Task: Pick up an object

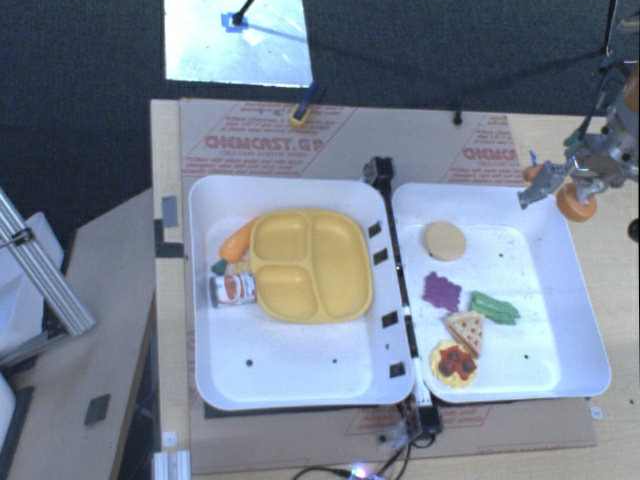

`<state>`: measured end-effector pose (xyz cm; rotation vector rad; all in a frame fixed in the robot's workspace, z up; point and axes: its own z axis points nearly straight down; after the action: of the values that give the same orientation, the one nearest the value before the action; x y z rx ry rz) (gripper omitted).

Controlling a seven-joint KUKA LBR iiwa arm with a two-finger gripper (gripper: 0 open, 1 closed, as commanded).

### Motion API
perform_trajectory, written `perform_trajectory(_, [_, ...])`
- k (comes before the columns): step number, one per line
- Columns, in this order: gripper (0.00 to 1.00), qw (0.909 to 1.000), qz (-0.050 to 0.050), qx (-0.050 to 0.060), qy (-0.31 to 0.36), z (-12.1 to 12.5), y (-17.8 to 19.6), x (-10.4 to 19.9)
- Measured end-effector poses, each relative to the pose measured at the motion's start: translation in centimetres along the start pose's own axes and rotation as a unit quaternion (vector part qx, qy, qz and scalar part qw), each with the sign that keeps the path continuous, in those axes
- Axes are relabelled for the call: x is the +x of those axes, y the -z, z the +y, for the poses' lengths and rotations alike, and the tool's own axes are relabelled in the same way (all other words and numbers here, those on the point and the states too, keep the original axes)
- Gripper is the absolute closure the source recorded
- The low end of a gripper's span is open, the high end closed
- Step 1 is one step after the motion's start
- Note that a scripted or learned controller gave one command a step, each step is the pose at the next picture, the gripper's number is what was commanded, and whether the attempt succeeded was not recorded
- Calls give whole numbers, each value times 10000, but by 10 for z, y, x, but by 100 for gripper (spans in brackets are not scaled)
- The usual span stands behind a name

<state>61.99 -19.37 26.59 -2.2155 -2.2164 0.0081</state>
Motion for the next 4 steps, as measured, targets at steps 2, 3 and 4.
perform_trajectory(2, [0, 10000, -6, -34, 7, -6, -50, 4])
perform_trajectory(3, [0, 10000, -4, -29, 7, -5, -113, 8])
perform_trajectory(4, [0, 10000, -4, -28, 7, -6, -176, 11])
